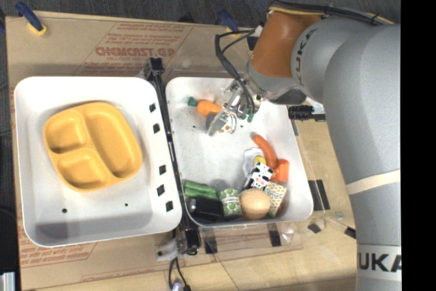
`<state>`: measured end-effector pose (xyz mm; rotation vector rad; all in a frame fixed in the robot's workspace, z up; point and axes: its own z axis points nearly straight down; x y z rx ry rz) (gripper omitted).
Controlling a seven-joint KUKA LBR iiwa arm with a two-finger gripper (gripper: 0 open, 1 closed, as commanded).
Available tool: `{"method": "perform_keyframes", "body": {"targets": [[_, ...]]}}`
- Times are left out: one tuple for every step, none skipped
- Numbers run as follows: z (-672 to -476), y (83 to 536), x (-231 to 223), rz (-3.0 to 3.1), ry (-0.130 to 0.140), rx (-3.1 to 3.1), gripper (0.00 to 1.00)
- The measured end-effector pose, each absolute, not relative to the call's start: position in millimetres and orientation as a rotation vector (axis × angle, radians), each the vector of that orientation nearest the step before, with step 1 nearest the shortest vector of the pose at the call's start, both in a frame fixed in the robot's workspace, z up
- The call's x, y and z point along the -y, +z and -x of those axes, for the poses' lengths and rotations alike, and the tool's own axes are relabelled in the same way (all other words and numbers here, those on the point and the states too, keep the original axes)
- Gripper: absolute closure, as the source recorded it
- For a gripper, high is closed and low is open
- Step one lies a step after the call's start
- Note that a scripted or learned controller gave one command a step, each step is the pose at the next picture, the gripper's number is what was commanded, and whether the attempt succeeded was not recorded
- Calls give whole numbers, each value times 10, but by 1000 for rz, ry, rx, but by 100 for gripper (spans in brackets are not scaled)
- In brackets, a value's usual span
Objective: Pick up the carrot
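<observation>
carrot first: a small orange toy carrot with a green stub [206, 105] lies on the floor of the right-hand shallow white bin [204, 160], near its upper edge and towards its left wall. it looks flat on the bin floor, not lifted.

the metal two-finger pincer [223, 123] hangs just to the right of the carrot and a little below it in the view, very near its orange end. whether it touches the carrot cannot be told from this angle. how far apart its tips are is also unclear, since they blur into the wrist hardware above. nothing is seen held between them.

outward from there, the grey arm with the orange band [276, 51] reaches in over the bin's upper right corner. lower in the same bin, a longer orange-red pepper-like piece [267, 149] lies along the right wall, well apart from the carrot. a cluster of toys fills the lower edge: a black-and-white cow-patterned piece [258, 177], a tan round ball [254, 204], and a dark green long piece [201, 189]. the left white bin [41, 228] holds a yellow divided plate [92, 144].

as a judgement, the approach seems done. closing on the carrot and lifting it remain.
</observation>
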<state>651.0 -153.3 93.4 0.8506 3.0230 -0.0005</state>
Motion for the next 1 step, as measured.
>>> {"method": "perform_keyframes", "body": {"targets": [[-6429, 919, 1274, -1418, -2, -2808, 0]]}}
